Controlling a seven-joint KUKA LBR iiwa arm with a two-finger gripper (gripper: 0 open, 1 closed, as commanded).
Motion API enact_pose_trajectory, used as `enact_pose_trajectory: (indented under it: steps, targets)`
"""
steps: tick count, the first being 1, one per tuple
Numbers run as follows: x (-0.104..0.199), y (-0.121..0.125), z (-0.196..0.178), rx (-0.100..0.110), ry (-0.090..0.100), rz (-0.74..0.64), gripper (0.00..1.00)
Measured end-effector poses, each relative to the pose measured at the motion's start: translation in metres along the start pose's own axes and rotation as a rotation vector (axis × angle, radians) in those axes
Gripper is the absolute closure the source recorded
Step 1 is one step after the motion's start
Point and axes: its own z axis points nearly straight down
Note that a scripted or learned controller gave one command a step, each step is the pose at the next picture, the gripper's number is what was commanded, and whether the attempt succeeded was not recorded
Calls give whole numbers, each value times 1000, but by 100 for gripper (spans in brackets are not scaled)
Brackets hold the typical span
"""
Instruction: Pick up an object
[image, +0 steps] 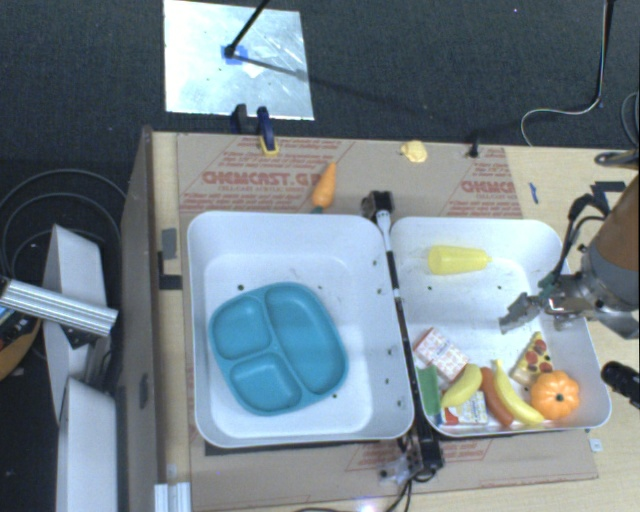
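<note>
My gripper (537, 308) hangs over the right side of the right bin (470, 235), reaching in from the right edge. Just below it lies a pile of toy foods: a pizza slice (534, 358), an orange pumpkin (556, 394), a yellow banana (511, 396), a red sausage (493, 392), a second yellow piece (461, 385), a green piece (428, 386) and a red-and-white checkered box (440, 352). A yellow corn-like toy (458, 260) lies alone at the back of this bin. Nothing is visibly held.
The left bin (230, 240) holds a blue divided plate (277, 346). On the cardboard behind the bins lie an orange carrot toy (323, 185) and a small yellow piece (414, 152). A black divider rail (393, 280) runs between the bins.
</note>
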Motion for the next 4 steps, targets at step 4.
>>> enact_pose_trajectory:
  steps: [4]
  targets:
    - [47,154,116,44,0,10,0]
